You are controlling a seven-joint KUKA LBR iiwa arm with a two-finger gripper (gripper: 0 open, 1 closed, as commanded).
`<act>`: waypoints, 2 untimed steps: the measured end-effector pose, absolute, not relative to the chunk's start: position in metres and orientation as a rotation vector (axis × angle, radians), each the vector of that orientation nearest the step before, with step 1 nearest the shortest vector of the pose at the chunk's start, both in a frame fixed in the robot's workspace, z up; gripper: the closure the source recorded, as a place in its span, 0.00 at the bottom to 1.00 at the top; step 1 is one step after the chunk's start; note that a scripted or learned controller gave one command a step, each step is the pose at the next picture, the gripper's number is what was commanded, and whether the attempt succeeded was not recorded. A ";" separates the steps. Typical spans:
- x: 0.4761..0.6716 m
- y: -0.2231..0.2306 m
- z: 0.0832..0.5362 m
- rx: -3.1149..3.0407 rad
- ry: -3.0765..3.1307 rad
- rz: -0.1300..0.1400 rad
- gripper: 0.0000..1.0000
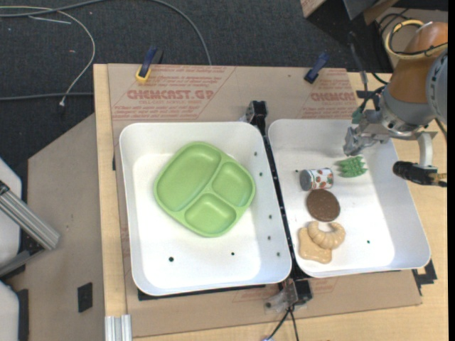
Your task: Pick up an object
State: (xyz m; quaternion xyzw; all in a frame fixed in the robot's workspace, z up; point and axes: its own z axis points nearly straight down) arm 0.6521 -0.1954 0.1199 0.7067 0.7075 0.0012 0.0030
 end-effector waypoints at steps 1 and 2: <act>0.647 -0.196 0.166 2.219 2.217 0.004 1.00; 0.649 -0.204 0.215 2.217 2.217 0.004 1.00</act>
